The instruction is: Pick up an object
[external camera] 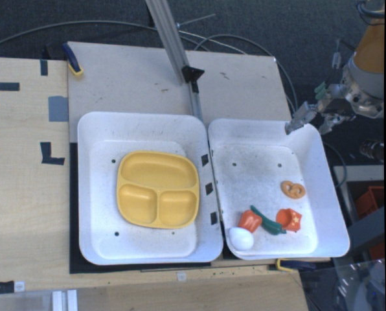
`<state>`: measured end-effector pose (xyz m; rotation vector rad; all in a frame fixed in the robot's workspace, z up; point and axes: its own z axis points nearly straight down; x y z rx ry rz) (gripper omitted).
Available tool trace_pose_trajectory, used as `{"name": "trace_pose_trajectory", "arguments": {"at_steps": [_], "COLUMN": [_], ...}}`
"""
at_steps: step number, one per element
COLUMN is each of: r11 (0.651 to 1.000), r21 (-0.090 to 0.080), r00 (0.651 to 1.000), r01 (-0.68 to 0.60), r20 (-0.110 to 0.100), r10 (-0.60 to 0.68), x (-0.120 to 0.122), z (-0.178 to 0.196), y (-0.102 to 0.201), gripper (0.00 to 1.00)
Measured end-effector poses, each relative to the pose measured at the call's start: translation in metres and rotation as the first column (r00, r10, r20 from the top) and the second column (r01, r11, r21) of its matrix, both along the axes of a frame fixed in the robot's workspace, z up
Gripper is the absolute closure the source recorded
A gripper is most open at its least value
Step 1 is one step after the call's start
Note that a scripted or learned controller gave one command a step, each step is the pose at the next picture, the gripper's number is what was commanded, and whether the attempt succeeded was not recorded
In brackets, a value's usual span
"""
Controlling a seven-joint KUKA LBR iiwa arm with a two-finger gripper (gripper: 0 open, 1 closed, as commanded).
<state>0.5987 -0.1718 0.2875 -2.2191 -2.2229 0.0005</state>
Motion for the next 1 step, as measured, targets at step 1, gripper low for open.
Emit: {"name": "trace_pose_trajectory", "arguments": {"at_steps": [1], "r11": [1.0], "r21": [-0.001], "r00": [1.0], "r01": [-0.001], "r20": [0.0], "r10": [0.001], "x": [0.0], "z": [0.0], "y": [-0.0001], "gripper": [0.0]}}
